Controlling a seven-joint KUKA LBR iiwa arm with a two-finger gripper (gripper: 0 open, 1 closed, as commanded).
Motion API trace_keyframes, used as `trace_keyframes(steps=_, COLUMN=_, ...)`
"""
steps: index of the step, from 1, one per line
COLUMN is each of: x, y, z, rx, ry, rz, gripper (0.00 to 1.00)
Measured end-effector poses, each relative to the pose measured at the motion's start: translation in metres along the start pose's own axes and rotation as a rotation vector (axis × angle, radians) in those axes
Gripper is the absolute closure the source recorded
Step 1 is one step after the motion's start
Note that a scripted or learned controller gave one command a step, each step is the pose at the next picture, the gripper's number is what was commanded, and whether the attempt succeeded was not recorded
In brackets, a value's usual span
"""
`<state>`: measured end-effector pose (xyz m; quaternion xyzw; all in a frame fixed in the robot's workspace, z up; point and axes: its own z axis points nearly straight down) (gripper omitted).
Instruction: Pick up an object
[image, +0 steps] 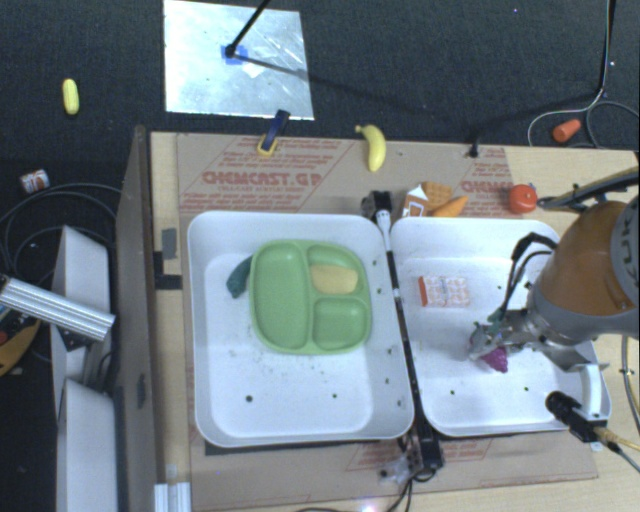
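- Two bins, left (215, 400) and right (440, 400): plain white.
- Divided tray (290, 305) in the left bin: light green, with a pale yellow piece (333, 278) in its upper right compartment.
- Object (238, 276) at the tray's left edge: dark teal.
- Packet (443, 291) in the right bin: white with orange-red print.
- Small object (495, 358) at the gripper (487, 343): magenta.
- Arm (590, 270): orange over grey.
- Banana (373, 146) at upper centre: yellow.
- Ball (522, 198) at upper right: red-orange.
- Board (260, 178) under the bins: tan with red lettering.
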<state>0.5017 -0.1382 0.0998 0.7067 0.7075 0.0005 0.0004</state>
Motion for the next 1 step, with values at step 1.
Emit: trace_keyframes(steps=1, x=0.096, y=-0.0051, z=-0.089, rx=-0.006, ry=0.002, rz=-0.011, gripper=1.0)
